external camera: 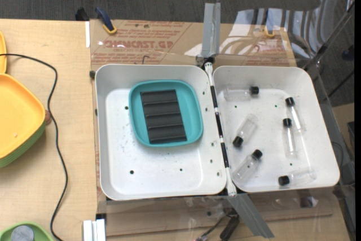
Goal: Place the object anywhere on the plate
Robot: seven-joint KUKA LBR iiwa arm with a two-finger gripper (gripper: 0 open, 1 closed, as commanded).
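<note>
A teal square plate (166, 113) with a dark ribbed centre lies in the left white bin (121, 149), toward its upper middle. In the right white bin (321, 121) lie several clear plastic tubes with black caps: one near the top (243, 91), one in the middle (244, 131), two along the right side (290, 127), one at lower centre (248, 162) and one at the bottom right (296, 178).
Yellow dishes (17, 115) sit on the wooden bench at far left, with a black cable (56, 121) running beside them. Cardboard (146, 39) lies behind the bins. A metal post (211, 31) stands behind the seam between the bins.
</note>
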